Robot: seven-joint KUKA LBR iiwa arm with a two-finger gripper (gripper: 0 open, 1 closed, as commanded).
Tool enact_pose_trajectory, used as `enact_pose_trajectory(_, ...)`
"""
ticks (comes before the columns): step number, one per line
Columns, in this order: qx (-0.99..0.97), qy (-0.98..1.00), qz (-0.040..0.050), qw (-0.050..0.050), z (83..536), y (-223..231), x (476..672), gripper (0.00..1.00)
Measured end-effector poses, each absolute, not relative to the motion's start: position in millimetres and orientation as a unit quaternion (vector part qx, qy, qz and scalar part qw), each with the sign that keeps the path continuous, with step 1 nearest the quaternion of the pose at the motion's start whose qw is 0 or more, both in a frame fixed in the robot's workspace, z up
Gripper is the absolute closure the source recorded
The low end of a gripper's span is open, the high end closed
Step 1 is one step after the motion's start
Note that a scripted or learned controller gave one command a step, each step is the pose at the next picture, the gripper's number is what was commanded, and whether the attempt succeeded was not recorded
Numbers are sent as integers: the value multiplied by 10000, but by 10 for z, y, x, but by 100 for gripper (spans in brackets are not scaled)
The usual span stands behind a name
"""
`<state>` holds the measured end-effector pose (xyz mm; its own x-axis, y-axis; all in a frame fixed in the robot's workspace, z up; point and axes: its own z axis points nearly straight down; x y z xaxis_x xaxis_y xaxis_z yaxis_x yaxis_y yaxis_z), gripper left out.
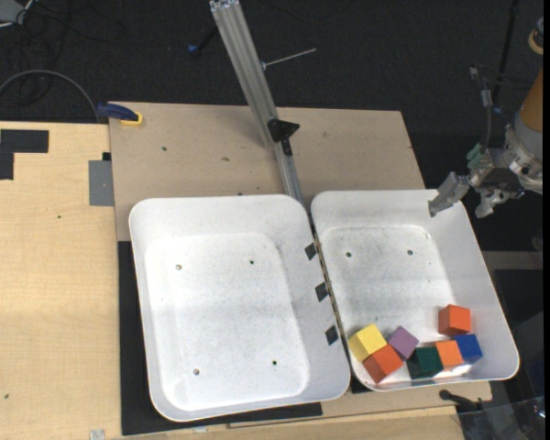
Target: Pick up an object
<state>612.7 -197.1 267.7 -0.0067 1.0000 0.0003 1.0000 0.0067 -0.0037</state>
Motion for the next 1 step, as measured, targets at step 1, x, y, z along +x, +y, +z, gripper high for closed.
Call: enact_pose_trajectory(1,-7072,-7070,25,35,2035,-2092,6203,0)
